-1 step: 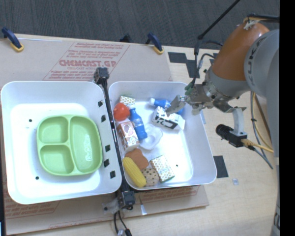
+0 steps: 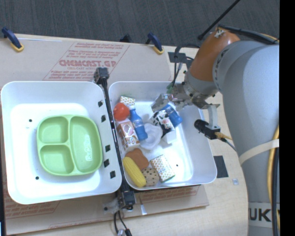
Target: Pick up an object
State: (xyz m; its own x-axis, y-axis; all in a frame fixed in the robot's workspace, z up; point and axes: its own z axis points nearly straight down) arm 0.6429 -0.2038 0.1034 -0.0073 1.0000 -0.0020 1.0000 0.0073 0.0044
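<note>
Now the end effector (image 2: pixel 163 103) is down inside the right bin (image 2: pixel 202 154), at its upper edge, with the grey arm (image 2: pixel 246 82) and its orange band (image 2: pixel 209 55) looming in from the right. How wide it stands, I cannot tell; the metal parts blur into the clutter beneath. Right under its tip sits a blue-and-white packet (image 2: pixel 173 116), touching or very nearly so, and just beside that a black-and-white patterned item (image 2: pixel 162 122). Whether anything is actually gripped is not clear from here. To the left of the end effector stands a blue bottle (image 2: pixel 137 123), with a red ball (image 2: pixel 121 112) beyond it against the bin's left wall. Below, crumpled white plastic (image 2: pixel 151 134) lies in the middle of the pile. Further down, well apart from the end effector, a yellow corn cob (image 2: pixel 134 171) rests near a patterned box (image 2: pixel 163 168). Far to the left, the other bin (image 2: pixel 19 95) carries a green divided plate (image 2: pixel 69 144) on the tabletop (image 2: pixel 64 58).
</note>
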